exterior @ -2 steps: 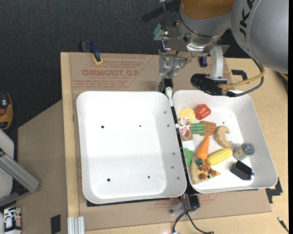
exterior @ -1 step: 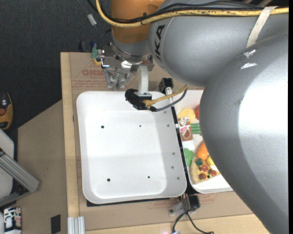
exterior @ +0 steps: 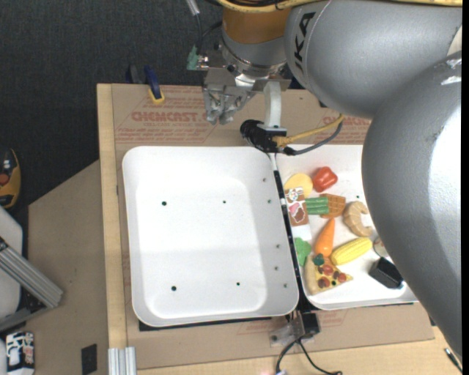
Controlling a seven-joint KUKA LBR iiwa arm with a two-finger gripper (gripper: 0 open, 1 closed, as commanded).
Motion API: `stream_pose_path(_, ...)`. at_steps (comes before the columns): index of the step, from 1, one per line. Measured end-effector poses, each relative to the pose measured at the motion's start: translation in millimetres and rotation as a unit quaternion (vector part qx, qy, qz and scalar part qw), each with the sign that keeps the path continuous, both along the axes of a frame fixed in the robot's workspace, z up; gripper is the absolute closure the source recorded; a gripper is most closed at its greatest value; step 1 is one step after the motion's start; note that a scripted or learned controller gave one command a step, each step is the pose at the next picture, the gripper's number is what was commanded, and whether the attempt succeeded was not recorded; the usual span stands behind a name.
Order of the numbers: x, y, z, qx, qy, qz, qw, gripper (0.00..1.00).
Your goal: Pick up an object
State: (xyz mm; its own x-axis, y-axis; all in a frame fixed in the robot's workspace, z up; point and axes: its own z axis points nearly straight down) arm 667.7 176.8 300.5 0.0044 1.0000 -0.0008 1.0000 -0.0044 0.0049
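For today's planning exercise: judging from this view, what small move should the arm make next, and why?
Probably swing the tool toward the right bin. It sits over the cardboard beyond the bins, while the toys, such as the corn and carrot, lie there.

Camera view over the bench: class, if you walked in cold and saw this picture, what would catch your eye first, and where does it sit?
First, the huge grey arm filling the right side and top, with its orange band at the upper edge and the gripper hanging above the cardboard behind the bins. Next, the bright heap of toy food in the right bin: a red tomato, an orange carrot and a yellow corn cob.
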Motion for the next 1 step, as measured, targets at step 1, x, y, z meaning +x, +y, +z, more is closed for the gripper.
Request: stream_pose_path(1, -0.4, -92.2, 24.4, -0.0014, 0.000, -0.002, 1.0000, 1.00)
